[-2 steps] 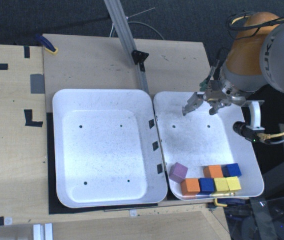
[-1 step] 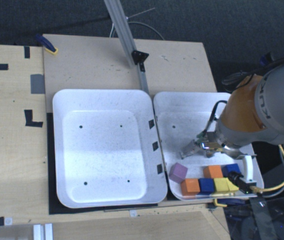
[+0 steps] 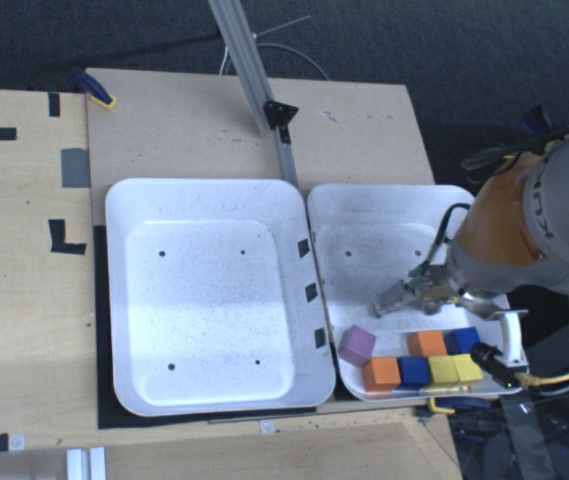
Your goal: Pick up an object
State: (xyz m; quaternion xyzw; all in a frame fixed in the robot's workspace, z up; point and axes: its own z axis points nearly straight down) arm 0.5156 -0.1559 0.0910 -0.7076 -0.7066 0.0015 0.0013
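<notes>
A single fixed camera is mounted above the table (image 3: 194, 128) and looks down at a slant. It stands far enough back to frame both white bins whole: the left bin (image 3: 124, 268) and the right bin (image 3: 364, 203). The table's far edge lies toward the top of the frame. The arm (image 3: 524, 218) enters from the right.

Arm (image 3: 524, 218) reaches in from the right, orange band above the wrist, bent low. Gripper (image 3: 389, 303) points left, fingers close together, nothing visible between them.
</notes>
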